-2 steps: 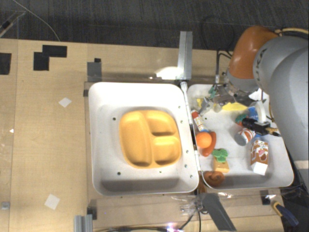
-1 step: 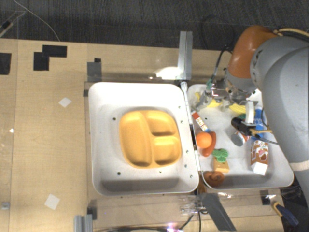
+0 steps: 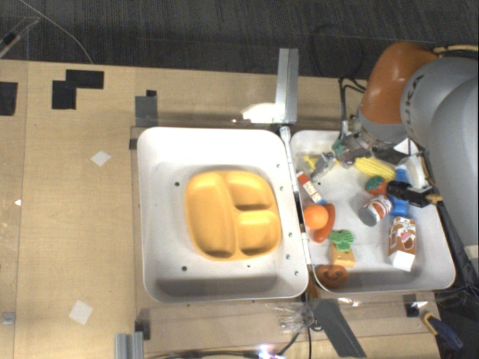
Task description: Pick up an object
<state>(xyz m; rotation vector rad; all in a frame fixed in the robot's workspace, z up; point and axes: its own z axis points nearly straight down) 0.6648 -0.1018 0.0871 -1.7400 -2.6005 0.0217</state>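
The arm (image 3: 441, 103) reaches in from the right, its grey bulk and orange band hanging over the far right corner of the right bin (image 3: 434, 275), with the claw (image 3: 338, 154) low over that bin's far left part, pointing toward the divider. I cannot tell how the claw stands, wide or narrow, and nothing shows between its tips. Well off to its left sits the yellow divided tray (image 3: 230, 214) in the left bin (image 3: 165, 200); it looks stiff, light and smooth, too broad to pinch except at a rim. Toward the viewer from the claw lies a small bottle (image 3: 403, 242), likely rigid and best taken across its narrow body. Just beside the claw, on its right, a yellow corn toy (image 3: 374, 167) looks light and easy to grip across its middle. Nearer the viewer, an orange ball (image 3: 317, 217) would likely roll or slip.
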